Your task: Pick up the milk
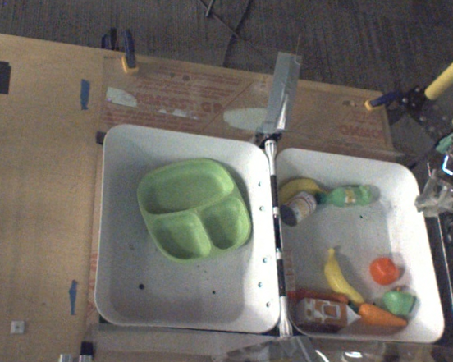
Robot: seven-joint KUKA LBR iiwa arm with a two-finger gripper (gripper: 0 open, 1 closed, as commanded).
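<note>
Milk carton (321, 310) at right bin's (426, 235) front edge, carrot (381, 316) and banana (340, 275) alongside; pincer (449, 190) state unclear.

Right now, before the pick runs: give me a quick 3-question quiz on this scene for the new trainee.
1. True or false: the green divided plate lies in the right-hand bin.
2. Which thing lies nearest the milk carton? A) the carrot B) the green bottle C) the plate
3. Fill in: the plate has ___ compartments.

Key: 1 false, it lies in the left-hand bin. 2 A. 3 three.
</note>
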